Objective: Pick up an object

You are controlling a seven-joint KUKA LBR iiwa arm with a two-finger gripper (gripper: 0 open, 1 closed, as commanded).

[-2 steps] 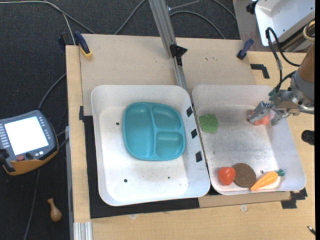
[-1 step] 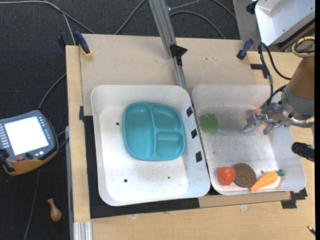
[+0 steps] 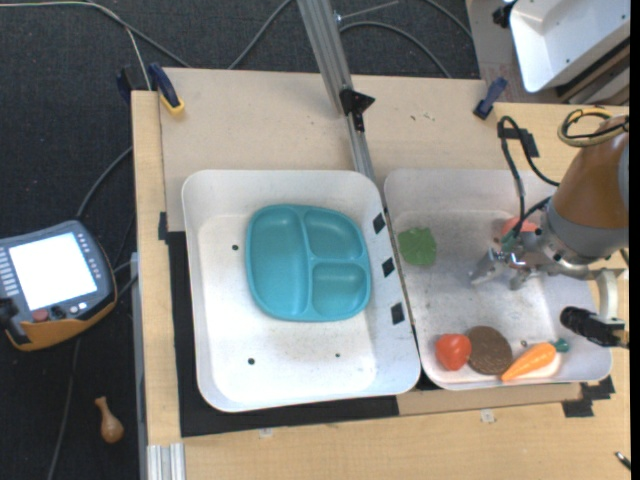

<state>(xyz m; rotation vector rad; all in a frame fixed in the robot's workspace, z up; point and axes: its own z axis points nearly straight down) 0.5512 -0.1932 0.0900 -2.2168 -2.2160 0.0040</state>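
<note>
In the right bin [image 3: 450,193] lie a green piece [image 3: 417,247] near its left wall, and along the front edge a red tomato-like piece [image 3: 453,351], a brown round disc [image 3: 489,349] and an orange carrot [image 3: 529,360]. My gripper [image 3: 503,267] hangs low over the right half of this bin, well apart from all of these. Its metal fingers [image 3: 487,269] point left and down toward the bin floor with nothing seen between them. A small red-orange bit [image 3: 511,228] shows just behind the wrist.
The left bin [image 3: 215,348] holds a teal divided plate [image 3: 307,262]. A metal post [image 3: 335,63] slants down between the bins. Black cables [image 3: 516,148] loop at the right of the bench. A pendant [image 3: 50,283] lies off the bench to the left.
</note>
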